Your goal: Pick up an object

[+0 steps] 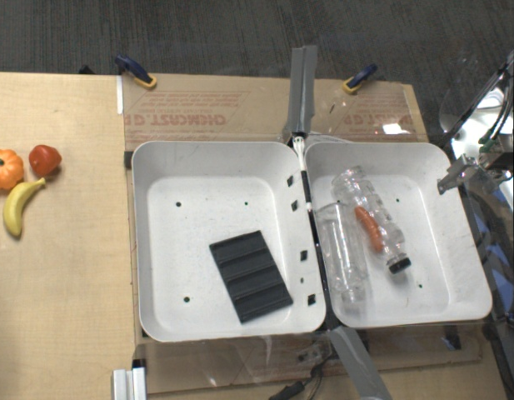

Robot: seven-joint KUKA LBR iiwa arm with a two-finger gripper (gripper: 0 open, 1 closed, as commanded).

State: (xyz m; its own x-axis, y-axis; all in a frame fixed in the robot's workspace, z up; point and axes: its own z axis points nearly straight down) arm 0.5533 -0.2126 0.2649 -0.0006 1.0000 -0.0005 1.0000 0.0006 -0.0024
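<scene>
Nothing is lifted yet — the black ridged block (250, 275) lies in the left bin (157, 248), clear bottles (369, 219) in the right bin (440, 298) — and the end effector's state I cannot tell.

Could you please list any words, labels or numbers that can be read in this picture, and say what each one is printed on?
"CHEMCOZT.GR": roughly, in faded red print, upside down, on the cardboard sheet behind the left bin; the letters are uncertain.
A smaller line under it on the same cardboard: too blurred to read.
Faint red print on the cardboard behind the right bin: too blurred to read.
No readable text on the black ridged block or the clear plastic bottles.
</scene>
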